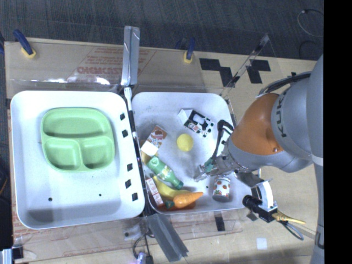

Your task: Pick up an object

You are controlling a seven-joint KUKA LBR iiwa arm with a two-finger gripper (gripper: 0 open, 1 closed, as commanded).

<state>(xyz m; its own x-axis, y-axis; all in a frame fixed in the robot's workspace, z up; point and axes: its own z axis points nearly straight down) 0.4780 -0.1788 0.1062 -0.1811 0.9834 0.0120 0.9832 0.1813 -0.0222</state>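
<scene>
**Arm parked low in the right bin, nothing clearly grabbed**

So the KUKA arm point(275, 131) comes in from the right side and its orange wrist band sits over the right edge of the right bin point(165, 100). The gripper point(206, 169) is down inside that bin, just right of the bin's middle. It's a dark, tangled-looking bit from this angle, so it's impossible to tell how the gripper is set, and nothing can be made out in its grasp.

Everything pickable is in the right bin, so placing it all relative to the yellow ball point(185, 142):

- The gripper is below and to the right of the ball, near it but apart.
- A small patterned cup point(221, 189) lies further below-right, just beside the gripper.
- A black-and-white printed box point(196, 122) sits just above-right of the ball.
- A brown and white carton point(154, 141) is to the ball's left.
- A green bottle point(164, 172) lies tilted below-left of it.
- Below that, a banana point(163, 189) and an orange carrot point(185, 199) are jammed together against the bin's lower left corner.

Way off to the ball's left, the left bin point(27, 147) holds a green divided tray point(78, 138) with three compartments.
</scene>
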